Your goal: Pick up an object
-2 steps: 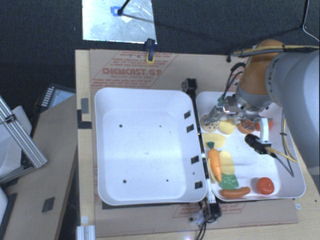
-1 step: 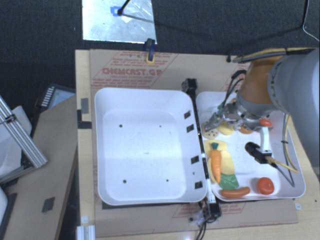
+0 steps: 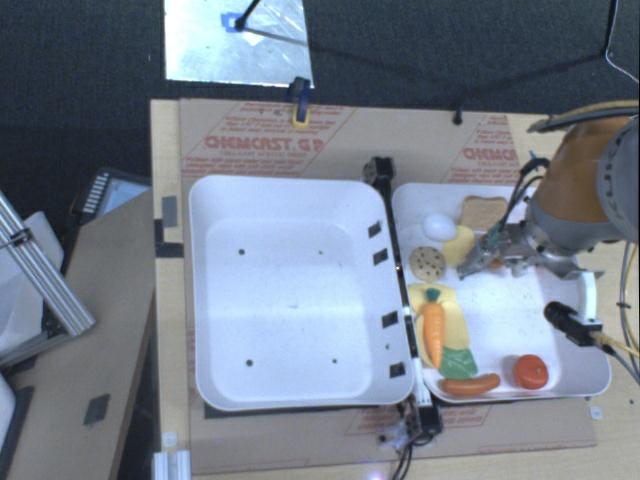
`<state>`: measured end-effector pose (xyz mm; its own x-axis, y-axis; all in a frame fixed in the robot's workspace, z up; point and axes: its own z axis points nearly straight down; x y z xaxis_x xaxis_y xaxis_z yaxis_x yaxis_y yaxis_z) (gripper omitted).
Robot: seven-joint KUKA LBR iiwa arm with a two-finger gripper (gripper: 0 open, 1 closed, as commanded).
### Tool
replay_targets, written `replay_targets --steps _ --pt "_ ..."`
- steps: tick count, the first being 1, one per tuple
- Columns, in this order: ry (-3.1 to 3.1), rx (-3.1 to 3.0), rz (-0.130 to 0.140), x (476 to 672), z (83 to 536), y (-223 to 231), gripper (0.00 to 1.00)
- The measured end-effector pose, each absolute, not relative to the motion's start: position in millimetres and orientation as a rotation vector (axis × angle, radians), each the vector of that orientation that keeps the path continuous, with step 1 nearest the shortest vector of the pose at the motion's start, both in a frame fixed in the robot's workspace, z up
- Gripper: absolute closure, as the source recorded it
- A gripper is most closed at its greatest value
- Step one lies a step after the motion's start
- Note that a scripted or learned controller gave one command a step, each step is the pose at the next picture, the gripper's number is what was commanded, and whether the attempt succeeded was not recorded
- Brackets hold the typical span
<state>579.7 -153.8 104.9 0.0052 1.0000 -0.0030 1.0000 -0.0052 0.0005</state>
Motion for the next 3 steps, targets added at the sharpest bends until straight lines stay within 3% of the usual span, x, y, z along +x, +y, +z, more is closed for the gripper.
replay_targets --steps 1,2,3 --pt "2.229 2.205 0.013 651.7 129 -90 0.00" --pt "2.228 2.202 0.017 671.8 230 -25 0.00" --pt "2.227 2.207 0.007 670.1 235 -30 1.00"
